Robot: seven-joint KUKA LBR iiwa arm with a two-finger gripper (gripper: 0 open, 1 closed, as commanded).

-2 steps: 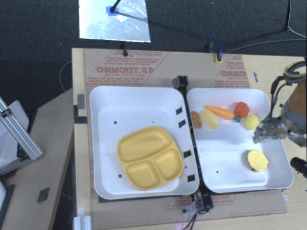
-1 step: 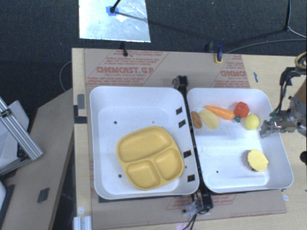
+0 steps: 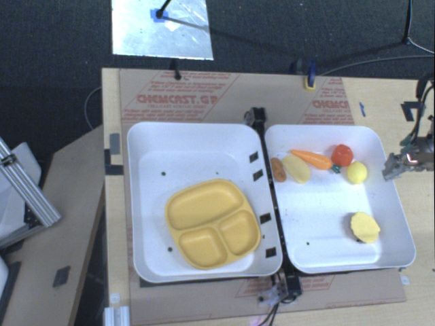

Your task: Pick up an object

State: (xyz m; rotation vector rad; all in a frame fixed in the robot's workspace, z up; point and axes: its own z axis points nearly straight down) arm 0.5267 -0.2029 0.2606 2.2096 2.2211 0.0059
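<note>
End effector [image 3: 406, 160] sits at the far right, hanging just outside the right rim of the right bin [image 3: 340, 260], and from this angle I cannot tell how it is set; nothing shows in its grip.

Nearest to me, just inside that rim, is a small yellow lemon-like ball [image 3: 357, 173]. Right beside it, touching or nearly so, sits a red tomato [image 3: 342, 154], with a tiny green bit between them. Running left from the tomato, an orange carrot [image 3: 310, 159] lies at a slant across the top of the bin. Just below the carrot's left end rests a pale yellow potato-like lump [image 3: 297, 169], and against the bin's left wall next to it, a small brown oval piece [image 3: 279, 170]. Lower down toward the right, well apart from that cluster, lies a yellow wedge-shaped item [image 3: 366, 227] on its own.

Moving left, the left bin [image 3: 197, 141] sits side by side with the right one, and black clips line the seam between them. Inside the left bin lies a yellow divided plate [image 3: 213, 221] with three compartments, set at an angle.

Both bins rest on the worktop [image 3: 183, 97], on a brown board printed with red lettering. Beyond that, a shiny silver sheet [image 3: 162, 19] lies on the dark floor.
</note>
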